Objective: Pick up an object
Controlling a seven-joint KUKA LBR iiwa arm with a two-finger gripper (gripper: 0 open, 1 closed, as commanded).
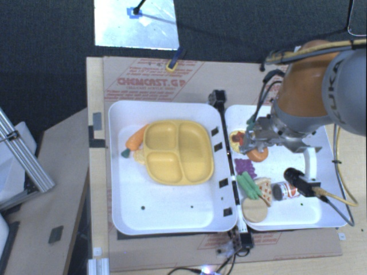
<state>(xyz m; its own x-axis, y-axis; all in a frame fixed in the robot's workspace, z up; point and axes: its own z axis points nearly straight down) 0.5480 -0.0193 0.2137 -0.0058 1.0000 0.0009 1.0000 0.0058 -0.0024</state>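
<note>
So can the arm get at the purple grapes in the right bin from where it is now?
Probably yes. The purple grapes lie uncovered near the right bin's left wall, just below the end effector, though a green toy crowds their lower side.

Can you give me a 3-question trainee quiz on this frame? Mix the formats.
1. True or false: the yellow divided plate lies in the right bin.
2. Multiple choice. What lies against the plate's left edge? A) a toy carrot B) a can C) a cookie
3. Short answer: over which bin is the gripper, and what lies just below the purple grapes in the picture?

Key
1. False. It lies in the left bin.
2. A. The orange carrot with its green tip touches the plate's left edge.
3. The right bin, near its left wall; a green toy vegetable lies below the grapes.
</note>
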